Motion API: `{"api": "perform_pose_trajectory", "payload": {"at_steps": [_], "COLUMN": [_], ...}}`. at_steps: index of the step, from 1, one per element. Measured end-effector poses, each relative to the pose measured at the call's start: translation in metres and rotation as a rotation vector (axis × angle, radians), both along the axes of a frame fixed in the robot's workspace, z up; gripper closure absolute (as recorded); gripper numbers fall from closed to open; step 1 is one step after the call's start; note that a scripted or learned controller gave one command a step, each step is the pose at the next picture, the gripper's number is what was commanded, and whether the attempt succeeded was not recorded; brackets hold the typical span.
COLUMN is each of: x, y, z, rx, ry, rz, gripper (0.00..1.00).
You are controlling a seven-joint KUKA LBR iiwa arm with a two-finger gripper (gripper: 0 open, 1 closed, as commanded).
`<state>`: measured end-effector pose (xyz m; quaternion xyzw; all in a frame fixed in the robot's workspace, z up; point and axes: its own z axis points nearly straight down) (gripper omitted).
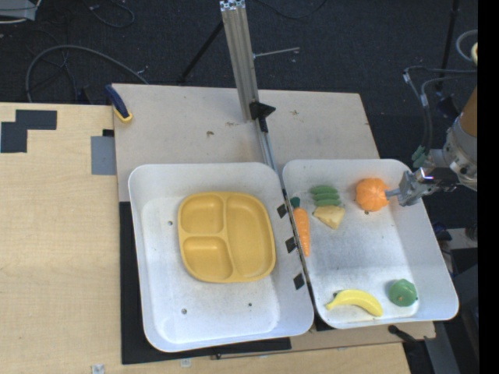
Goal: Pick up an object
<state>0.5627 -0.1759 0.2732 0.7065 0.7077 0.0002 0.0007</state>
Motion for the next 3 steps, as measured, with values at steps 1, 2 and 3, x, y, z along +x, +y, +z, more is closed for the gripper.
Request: {"api": "perform_pose_trajectory", "payload": {"at_steps": [1, 2, 3], "x": [0.001, 0.005, 0.020], "y": [0.059, 0.100, 0.146], "z": [-0.014, -0.019, -0.026], "rx": [0.002, 0.002, 0.001], "ry": [0.005, 0.005, 0.004], "rz": [0.002, 0.001, 0.001], "gripper": [1.00, 1.00, 1.00]}}
